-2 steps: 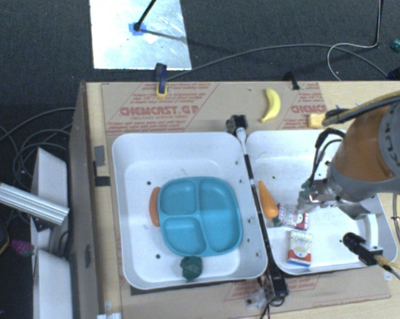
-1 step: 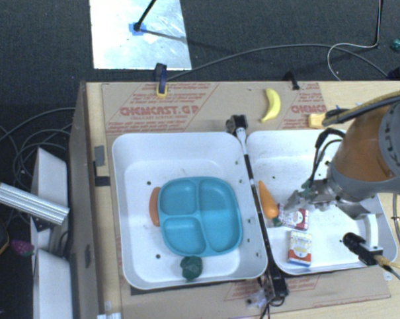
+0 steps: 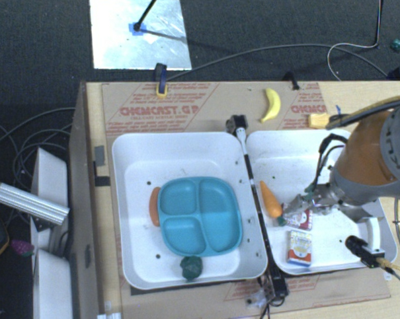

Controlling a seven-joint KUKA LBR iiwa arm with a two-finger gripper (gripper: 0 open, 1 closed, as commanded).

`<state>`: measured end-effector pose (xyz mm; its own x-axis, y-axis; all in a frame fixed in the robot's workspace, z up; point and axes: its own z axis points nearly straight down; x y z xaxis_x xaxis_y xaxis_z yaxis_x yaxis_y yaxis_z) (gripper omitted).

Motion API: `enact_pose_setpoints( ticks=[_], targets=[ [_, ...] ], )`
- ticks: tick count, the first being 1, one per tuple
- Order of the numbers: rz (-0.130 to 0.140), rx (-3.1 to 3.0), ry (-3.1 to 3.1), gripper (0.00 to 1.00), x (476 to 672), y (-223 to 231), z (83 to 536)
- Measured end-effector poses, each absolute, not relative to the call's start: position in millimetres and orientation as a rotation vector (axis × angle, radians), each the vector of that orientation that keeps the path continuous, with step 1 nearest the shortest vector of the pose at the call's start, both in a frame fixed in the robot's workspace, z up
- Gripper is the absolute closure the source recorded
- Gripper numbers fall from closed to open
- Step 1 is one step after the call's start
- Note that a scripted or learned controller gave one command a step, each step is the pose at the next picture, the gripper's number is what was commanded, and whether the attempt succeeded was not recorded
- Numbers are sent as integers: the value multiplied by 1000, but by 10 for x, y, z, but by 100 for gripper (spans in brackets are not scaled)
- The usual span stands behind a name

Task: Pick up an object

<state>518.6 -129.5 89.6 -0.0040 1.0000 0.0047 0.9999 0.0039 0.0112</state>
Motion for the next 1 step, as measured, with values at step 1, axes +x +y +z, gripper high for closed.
enact_pose_setpoints(
  ticks=[1],
  targets=[
    [18, 2204, 2210, 100, 5205, -1332, 1009]
  ],
)
